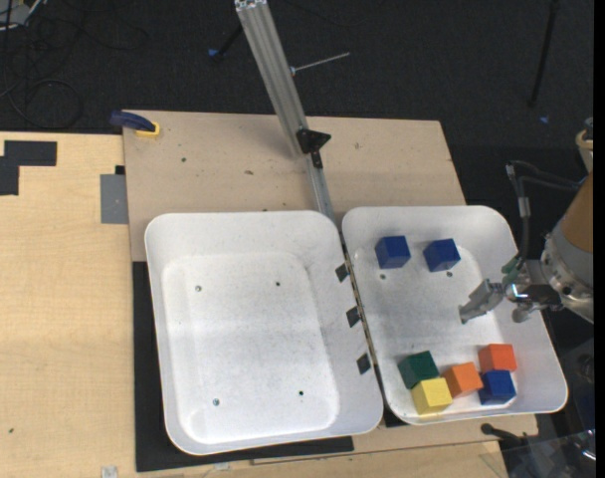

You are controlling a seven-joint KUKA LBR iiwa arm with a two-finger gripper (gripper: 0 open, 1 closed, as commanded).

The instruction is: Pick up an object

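The gripper (482,303) hangs over the right side of the right bin (422,219), above bare floor; whether it is released or clenched I cannot tell, and nothing shows in it. Candidates lie apart from it: two blue cubes (392,251) (441,255) near the far wall, and a tight cluster by the near rim of green (417,367), yellow (431,394), orange (464,377), red-orange (498,357) and a third blue (497,386). The far blue cubes look like the easier picks, each standing free. Centre over one, square to its faces, then descend straight before closing. The left bin (183,229) sits beside.
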